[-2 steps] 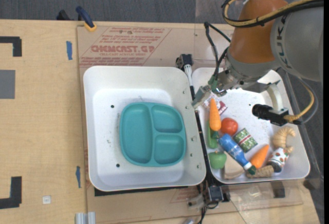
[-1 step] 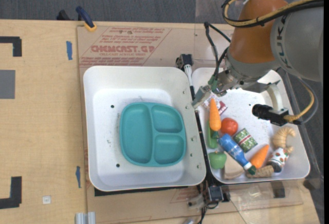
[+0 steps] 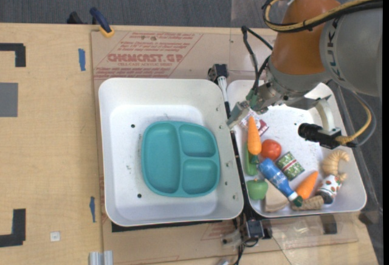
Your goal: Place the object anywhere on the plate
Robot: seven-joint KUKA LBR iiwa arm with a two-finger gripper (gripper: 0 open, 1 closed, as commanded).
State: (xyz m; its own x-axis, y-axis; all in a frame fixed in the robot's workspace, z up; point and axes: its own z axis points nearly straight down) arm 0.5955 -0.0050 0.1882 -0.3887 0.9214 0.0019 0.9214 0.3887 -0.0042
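Note:
A teal plate with three compartments lies in the left white bin, and nothing rests on it. My gripper hovers at the left edge of the right bin, close to the wall between the two bins. Just below its tip lies an orange carrot, pointing away from it. The carrot's top end is right at the gripper, and I cannot see whether they touch. A red tomato sits beside the carrot.
The right bin also holds a blue bottle, a green pepper, a green can, a second carrot, a croissant and a tan slice. The arm's orange band hangs over the bin's back.

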